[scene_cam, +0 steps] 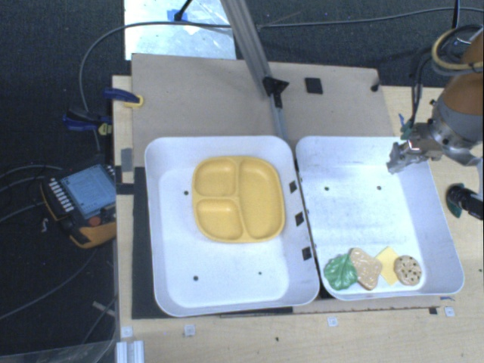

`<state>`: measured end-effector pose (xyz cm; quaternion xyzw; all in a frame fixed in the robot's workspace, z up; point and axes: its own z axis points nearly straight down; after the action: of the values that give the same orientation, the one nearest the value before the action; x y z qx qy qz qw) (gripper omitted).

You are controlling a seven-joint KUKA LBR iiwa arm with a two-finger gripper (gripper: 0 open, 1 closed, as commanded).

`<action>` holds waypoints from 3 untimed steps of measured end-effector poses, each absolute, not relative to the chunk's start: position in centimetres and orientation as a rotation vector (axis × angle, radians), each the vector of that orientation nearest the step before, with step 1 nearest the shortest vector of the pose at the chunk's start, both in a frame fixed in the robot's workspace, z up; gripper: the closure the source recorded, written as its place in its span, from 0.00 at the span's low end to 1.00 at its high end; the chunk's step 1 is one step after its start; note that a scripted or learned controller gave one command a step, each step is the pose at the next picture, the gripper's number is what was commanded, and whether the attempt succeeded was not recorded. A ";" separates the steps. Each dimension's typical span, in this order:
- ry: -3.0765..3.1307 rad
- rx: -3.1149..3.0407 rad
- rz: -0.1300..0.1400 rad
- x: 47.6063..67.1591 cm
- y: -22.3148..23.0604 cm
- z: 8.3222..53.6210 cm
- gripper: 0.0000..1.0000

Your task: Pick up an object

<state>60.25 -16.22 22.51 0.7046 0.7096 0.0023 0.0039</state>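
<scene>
- Objects to be picked: four small food-shaped pieces lie bunched in the near corner of the right bin (355, 203), at its front edge toward the arm's side.
- Green leaf-shaped piece (340, 271): the one nearest the divide between the bins; its right edge touches or slips under the next piece.
- Tan, toast-like piece (367, 267): lies in the middle of the cluster, overlapping the leaf on one side and the yellow piece on the other.
- Yellow cheese-like wedge (388, 263): sits between the toast-like piece and the cookie, touching both.
- Round speckled cookie (407, 270): the outermost piece, just beside the bin's right wall.
- Gripper (399, 160): at the far right edge of the right bin, well apart from the cluster, which lies toward the front of the same bin. Nothing is seen between its fingers; whether they are spread or closed cannot be told from this angle.
- Arm (461, 112): grey, with an orange band above the wrist, reaching in over the bench's right side.
- Left bin (227, 278): holds a yellow three-compartment plate (238, 199), lying flat in the bin's rear half.
- Bench surface (204, 89): a bare brown board behind the bins, crossed by a slanted grey pole (246, 29).
- Floor at left: a blue-faced handheld control unit (82, 195) with cables, and blue-handled clamps (113, 97) at the board's edge.
</scene>
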 end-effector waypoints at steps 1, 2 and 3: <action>2.227 2.211 0.004 60.4 -16.2 24.4 1.00; 2.231 2.209 0.005 62.0 -11.1 23.9 1.00; 2.233 2.209 0.005 62.1 -5.8 24.8 1.00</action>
<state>62.15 -5.84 24.75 0.7032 0.7110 0.0017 0.0004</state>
